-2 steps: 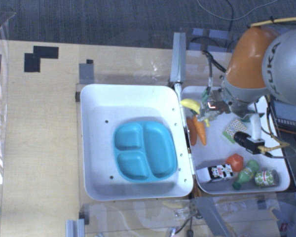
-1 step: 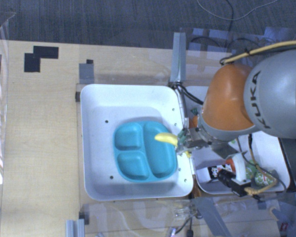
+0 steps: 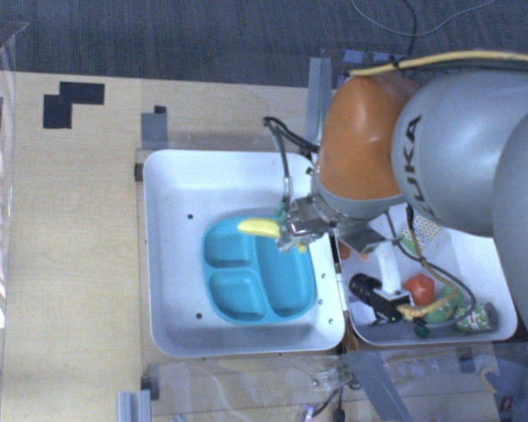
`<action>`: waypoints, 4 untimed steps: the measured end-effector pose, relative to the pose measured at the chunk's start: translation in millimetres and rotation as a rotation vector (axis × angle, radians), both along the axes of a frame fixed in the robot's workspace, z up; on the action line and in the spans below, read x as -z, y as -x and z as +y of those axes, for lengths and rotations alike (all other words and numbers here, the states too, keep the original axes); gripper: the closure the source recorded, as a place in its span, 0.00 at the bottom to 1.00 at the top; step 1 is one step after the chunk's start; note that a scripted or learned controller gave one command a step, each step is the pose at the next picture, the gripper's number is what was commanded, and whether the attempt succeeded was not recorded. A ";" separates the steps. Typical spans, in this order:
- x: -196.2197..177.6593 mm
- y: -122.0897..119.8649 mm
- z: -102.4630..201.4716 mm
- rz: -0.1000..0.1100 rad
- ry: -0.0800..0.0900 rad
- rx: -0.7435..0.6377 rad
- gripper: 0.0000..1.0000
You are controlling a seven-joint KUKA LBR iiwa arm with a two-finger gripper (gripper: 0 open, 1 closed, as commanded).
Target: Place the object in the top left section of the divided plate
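Nearest you, in the right white bin point(image 3: 480, 262): a small red rounded item point(image 3: 420, 287) and a green item point(image 3: 442, 309) just beside it. Both are partly under cables, so their shapes are hard to make out.

In the left white bin point(image 3: 172, 323), a blue three-section plastic plate point(image 3: 246, 297) lies flat. A yellow banana-shaped object point(image 3: 259, 228) sits at the far rim of the plate's top left section, its right end against the end effector point(image 3: 295, 229). You cannot tell whether the end effector is apart or clamped on it, because the wrist hides the contact.

The grey arm point(image 3: 458, 130) covers the right bin's far half. The pale wooden bench point(image 3: 70, 236) runs on beyond.
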State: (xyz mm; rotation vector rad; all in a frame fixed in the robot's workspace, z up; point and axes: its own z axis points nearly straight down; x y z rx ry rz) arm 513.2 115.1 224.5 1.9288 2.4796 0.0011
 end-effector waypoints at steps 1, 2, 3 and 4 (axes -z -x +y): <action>-8.8 -1.2 -0.8 0.000 0.000 0.002 1.00; 10.7 7.7 35.6 0.003 0.001 -0.119 1.00; 10.7 7.5 35.1 0.002 0.001 -0.118 0.00; 2.0 6.4 34.3 0.003 0.001 -0.116 1.00</action>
